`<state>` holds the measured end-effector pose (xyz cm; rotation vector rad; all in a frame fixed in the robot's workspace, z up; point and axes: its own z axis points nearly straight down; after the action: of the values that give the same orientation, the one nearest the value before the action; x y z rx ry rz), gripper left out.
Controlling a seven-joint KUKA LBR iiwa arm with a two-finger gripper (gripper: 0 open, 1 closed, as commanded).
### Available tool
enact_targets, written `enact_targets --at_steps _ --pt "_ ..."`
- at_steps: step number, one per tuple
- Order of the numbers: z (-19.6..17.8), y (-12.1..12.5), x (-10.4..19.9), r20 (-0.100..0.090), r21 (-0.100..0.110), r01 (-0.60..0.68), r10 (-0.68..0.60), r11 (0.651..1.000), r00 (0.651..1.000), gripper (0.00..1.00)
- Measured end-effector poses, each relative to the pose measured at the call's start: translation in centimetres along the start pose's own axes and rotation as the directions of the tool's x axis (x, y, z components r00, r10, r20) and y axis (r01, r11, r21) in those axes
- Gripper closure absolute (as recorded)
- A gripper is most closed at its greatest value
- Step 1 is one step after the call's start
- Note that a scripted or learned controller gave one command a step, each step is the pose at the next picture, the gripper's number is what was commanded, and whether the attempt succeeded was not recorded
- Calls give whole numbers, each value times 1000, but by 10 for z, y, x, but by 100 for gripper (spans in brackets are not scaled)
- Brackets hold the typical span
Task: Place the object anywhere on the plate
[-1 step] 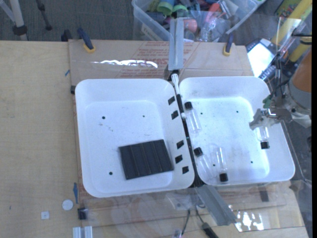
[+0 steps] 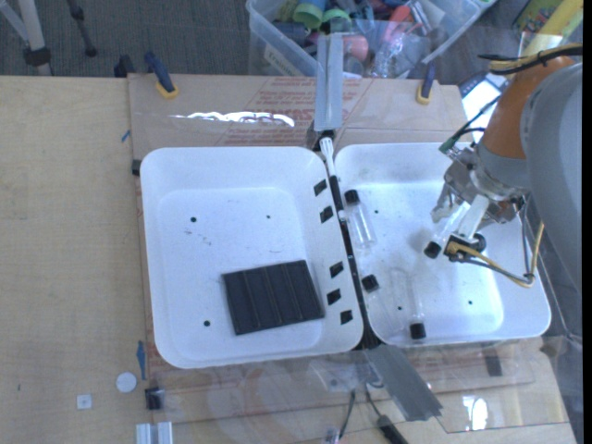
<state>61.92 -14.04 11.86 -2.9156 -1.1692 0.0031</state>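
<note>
A dark grey ribbed plate [image 2: 273, 296] lies flat in the left bin [image 2: 176, 248], toward its front right. In the right bin [image 2: 518, 317], a clear tube-like object with a black end [image 2: 359, 223] rests close to the divider. A second faint clear piece with a black end [image 2: 414, 311] lies near the front wall. My gripper [image 2: 460, 218] hangs over the right half of the right bin, well to the right of both clear pieces. I see nothing held in it.
Small black clips [image 2: 333, 269] line the divider between the bins. A clear tub of colourful toys [image 2: 370, 17] stands behind the bins. A metal bar [image 2: 328, 86] runs back from the divider. Wooden bench surface extends to the left.
</note>
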Motion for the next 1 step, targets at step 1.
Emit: enact_targets --at_steps 1 --pt "-66 -43 74 -2 0 -530 530 848 848 100"
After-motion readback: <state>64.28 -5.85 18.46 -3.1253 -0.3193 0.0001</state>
